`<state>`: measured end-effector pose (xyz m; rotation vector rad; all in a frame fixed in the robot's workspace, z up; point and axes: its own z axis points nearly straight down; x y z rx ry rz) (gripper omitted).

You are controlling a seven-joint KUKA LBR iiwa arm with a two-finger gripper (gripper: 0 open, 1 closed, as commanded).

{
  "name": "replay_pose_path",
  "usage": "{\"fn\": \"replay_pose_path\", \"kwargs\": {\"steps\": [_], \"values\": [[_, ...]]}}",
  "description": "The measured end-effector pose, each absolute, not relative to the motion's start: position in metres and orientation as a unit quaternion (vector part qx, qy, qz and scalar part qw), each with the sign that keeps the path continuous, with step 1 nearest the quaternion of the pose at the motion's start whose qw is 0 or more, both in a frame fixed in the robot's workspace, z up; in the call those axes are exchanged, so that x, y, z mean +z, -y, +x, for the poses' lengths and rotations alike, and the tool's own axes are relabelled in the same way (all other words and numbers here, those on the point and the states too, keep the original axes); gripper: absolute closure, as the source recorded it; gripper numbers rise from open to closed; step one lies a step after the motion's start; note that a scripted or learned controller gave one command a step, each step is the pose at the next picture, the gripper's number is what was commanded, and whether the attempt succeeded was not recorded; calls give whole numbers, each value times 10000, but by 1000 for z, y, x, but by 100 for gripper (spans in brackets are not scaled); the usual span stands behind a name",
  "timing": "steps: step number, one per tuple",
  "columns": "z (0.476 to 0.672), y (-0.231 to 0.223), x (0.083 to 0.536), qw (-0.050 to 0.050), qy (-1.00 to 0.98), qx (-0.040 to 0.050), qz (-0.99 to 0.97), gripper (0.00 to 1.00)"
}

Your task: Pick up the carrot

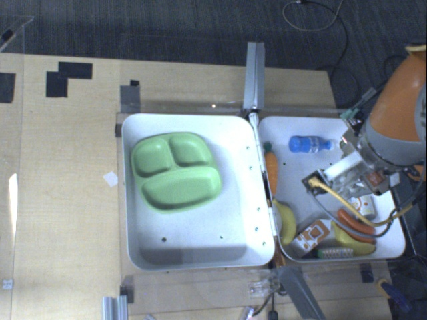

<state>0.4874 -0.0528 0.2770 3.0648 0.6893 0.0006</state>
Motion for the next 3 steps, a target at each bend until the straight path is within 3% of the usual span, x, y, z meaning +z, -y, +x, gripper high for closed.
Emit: {"fn": "replay_pose_path", "kwargs": {"steps": [1,2,3], "values": [[489,52,287,2,-2229,7,9748,100],[488,25,261,-3,-2012,10,9796,100],[487,45,194,-4,-2319,-2,9727,100]]}}
